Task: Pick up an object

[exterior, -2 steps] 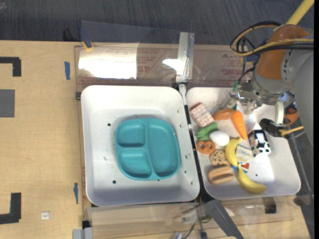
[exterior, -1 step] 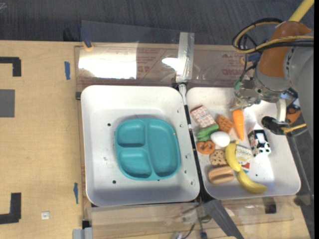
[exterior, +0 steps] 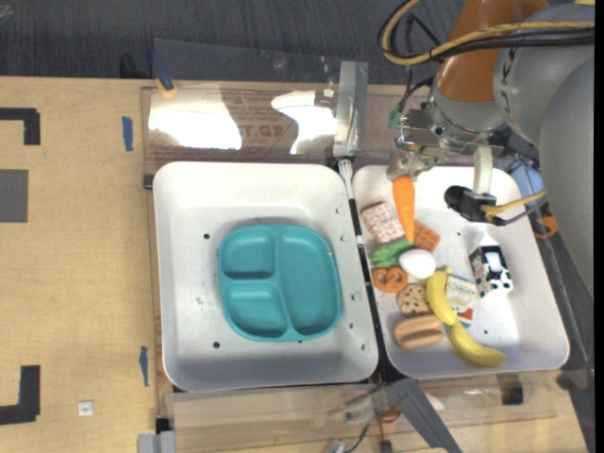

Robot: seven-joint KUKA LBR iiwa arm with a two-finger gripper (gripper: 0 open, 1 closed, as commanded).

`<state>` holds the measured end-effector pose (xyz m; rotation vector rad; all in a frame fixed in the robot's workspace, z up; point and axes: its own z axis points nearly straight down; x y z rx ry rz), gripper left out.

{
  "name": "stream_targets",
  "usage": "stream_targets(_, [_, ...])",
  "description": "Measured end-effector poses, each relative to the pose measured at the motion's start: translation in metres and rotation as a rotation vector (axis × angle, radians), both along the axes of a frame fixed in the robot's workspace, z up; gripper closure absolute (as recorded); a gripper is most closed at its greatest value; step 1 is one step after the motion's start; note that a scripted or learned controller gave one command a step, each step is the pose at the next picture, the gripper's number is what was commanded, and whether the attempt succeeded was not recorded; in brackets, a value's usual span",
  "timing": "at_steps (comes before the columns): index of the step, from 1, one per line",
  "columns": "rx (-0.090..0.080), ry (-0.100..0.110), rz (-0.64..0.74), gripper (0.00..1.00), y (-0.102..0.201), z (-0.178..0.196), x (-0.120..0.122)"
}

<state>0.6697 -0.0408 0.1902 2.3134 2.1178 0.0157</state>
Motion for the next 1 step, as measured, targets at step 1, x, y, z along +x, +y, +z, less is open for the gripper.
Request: stream_targets(1, [-0.002, 0.007, -0.251, 1.00, -0.0216, 0.0594, -0.0258])
